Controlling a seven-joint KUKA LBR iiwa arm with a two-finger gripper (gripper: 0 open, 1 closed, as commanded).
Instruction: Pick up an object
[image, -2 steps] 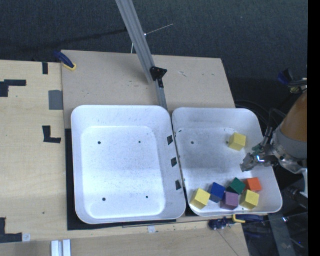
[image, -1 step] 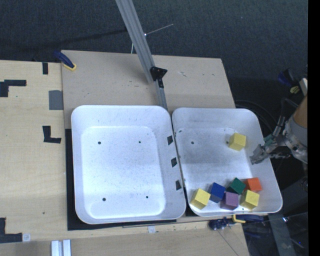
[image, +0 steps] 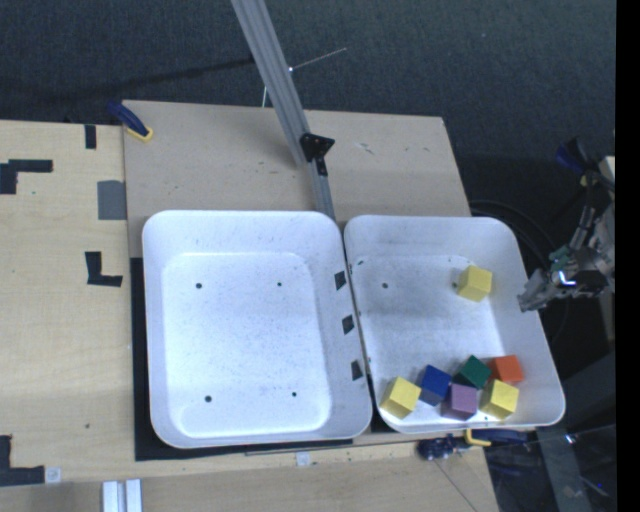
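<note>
Blocks lay in the right bin (image: 500, 238): a lone yellow cube (image: 475, 282) sat by itself toward the far right part of the floor, and a huddle crowded the near corner, made up of a yellow block (image: 402, 396), a blue block (image: 435, 383), a purple block (image: 463, 400), a green block (image: 474, 371), an orange block (image: 508, 369) and another yellow one (image: 502, 399). The left bin (image: 150, 240) sat alongside on the surface (image: 400, 160).

My tool (image: 540, 291) hung at the right rim of the right bin, just beside the wall and apart from every block. I could not tell how it was set (too small and blurred at that edge), and I saw nothing in its grasp.

My worry was the rim: from where the tool sat, a straight descent would likely strike the wall or land outside the bin. Going for the corner huddle carried its own risk, I judged, since those blocks touched or nearly touched one another, and the tool could wedge on two at once or shove the lot against the wall.

The lone yellow cube was the nearest target, lying to the tool's left in the view and slightly farther back, with bare floor around it. The huddle lay nearer the camera and also left of the tool.
</note>
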